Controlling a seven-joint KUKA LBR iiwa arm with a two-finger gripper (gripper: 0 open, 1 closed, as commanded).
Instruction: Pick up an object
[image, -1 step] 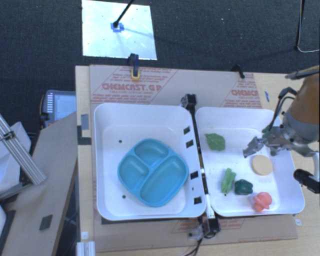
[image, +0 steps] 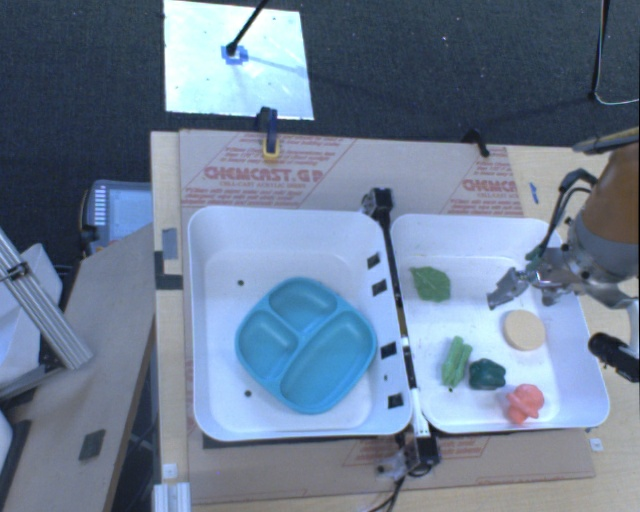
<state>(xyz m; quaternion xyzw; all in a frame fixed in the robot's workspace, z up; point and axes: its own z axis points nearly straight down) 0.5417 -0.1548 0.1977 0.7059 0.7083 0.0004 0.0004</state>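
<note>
My gripper hangs over the right bin, near its right wall, just above a round tan disc. Its fingers look open, with nothing between them. A light green leafy piece lies to the gripper's left. Toward the bin's front lie a green pod, a dark green pepper and a pink-red piece. None of them touches the gripper.
The left bin holds a blue divided plate. A black clip strip runs along the wall shared by the two bins. The arm's orange band stands at the right edge, above the bin's right wall.
</note>
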